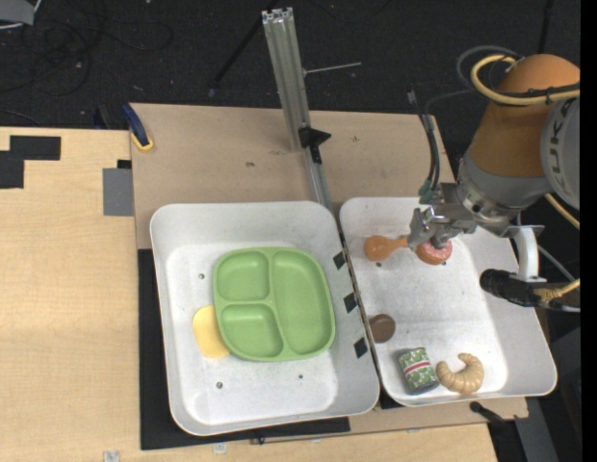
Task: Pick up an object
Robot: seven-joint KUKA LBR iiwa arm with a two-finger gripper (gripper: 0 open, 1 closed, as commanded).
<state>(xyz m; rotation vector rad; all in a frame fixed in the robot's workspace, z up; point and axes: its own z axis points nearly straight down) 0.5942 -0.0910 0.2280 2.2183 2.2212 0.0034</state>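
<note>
Croissant (pixel 460 372) and small green can (pixel 415 370) nearest, side by side at front of right bin (pixel 530 369); brown disc (pixel 381 328) just behind, by the dividing rim. Green divided plate (pixel 275 303) over yellow piece (pixel 208 332) in left bin (pixel 173 258). Farther back, gripper (pixel 431 231) low over a red-and-white piece (pixel 435 251), orange spoon-like toy (pixel 383 247) just beside. Apparently the descent-to-grasp step; finger spacing cannot be told. Next: closing squarely on the piece, then lifting straight. Beyond: tan worktop (pixel 221 152), upright metal post (pixel 289 80), dark floor.
</note>
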